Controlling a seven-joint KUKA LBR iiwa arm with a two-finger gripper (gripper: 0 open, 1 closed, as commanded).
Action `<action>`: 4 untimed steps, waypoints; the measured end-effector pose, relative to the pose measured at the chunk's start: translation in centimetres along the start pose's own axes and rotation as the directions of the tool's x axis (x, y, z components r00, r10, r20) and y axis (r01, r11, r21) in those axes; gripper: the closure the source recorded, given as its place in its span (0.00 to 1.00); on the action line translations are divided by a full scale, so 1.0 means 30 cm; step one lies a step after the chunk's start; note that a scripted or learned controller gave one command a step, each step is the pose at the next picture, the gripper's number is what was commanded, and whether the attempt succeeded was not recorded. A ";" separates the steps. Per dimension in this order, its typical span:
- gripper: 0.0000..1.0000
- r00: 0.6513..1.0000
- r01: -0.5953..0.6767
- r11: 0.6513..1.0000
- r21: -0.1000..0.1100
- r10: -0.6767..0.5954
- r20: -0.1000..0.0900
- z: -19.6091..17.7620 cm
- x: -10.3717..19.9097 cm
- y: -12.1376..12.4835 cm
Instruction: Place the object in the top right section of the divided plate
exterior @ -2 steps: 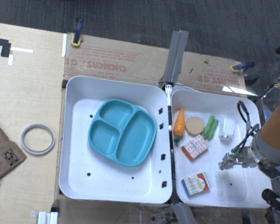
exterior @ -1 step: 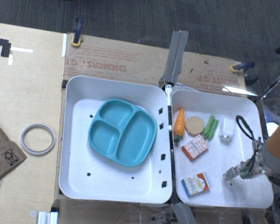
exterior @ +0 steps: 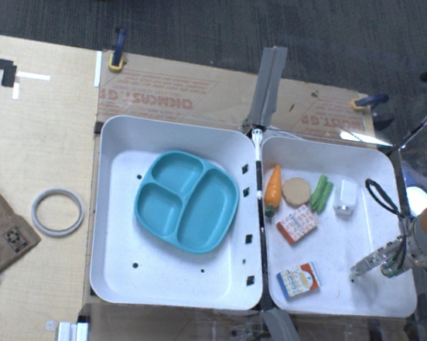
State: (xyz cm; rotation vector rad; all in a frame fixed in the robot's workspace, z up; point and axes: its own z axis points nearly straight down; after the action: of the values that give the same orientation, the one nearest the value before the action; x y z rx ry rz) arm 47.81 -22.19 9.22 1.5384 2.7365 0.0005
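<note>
Over the right bin (exterior: pixel 395 303), the jaws (exterior: pixel 377 264) hang, grip state unclear; descend squarely on one item before carrying it to the divided plate (exterior: pixel 187 200).

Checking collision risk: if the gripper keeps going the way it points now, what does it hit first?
The gripper points left and down in the right bin. Likely first contact is bare bin floor; beyond that, the small snack box. Height above the floor is unclear.
</note>
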 end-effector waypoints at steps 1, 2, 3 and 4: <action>1.00 0.987 0.163 0.987 0.000 -0.163 -0.002 0.002 0.001 0.000; 1.00 0.948 0.319 0.948 0.000 -0.319 -0.002 0.001 0.002 0.001; 1.00 0.855 0.519 0.855 -0.001 -0.519 -0.001 0.001 0.002 0.001; 1.00 0.861 0.508 0.861 -0.001 -0.508 0.001 -0.420 0.030 0.023</action>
State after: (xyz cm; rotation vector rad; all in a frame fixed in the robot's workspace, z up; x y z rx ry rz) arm 47.92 -21.06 21.83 0.7632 3.0436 0.0006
